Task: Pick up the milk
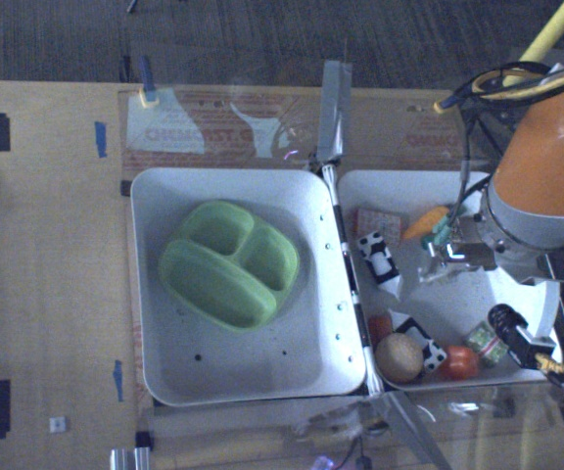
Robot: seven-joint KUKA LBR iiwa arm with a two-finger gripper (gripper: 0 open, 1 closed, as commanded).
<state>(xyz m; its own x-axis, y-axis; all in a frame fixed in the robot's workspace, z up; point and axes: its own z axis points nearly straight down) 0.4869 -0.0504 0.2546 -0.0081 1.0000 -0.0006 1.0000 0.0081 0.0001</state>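
Nearest the camera: the arm (541, 155), grey with its orange band, bulks over the right bin's far right corner and hides part of it.
Left bin: the left bin (155, 360) holds a green divided plate (228, 262), lying askew toward its far left.
Right bin: the right bin (439, 311) holds the clutter; the milk is in it.
Gripper: the gripper (448, 258) hangs over the far middle of the right bin, below the wrist; whether it is spread or closed I cannot tell, and nothing can be made out in its grasp.
Milk, place: the milk (377, 258), a small white carton with black cow patches, lies in the right bin hard by its left wall, about midway between the far and near rims.
Milk from gripper: it lies to the gripper's left, level with it or barely nearer; apart, not touching.
Milk, long axis: it seems to lie flat, its long axis running far-left to near-right at a slight slant; which end is the top I cannot tell.
Judgement: the reach should go left toward the wall, with the grip set across the carton's short width; the wall leaves little room on that side.
Near clutter: a brown ball (399, 356) and a red tomato (460, 362) sit by the near rim.
Far clutter: an orange carrot (425, 225) lies just far of the gripper.
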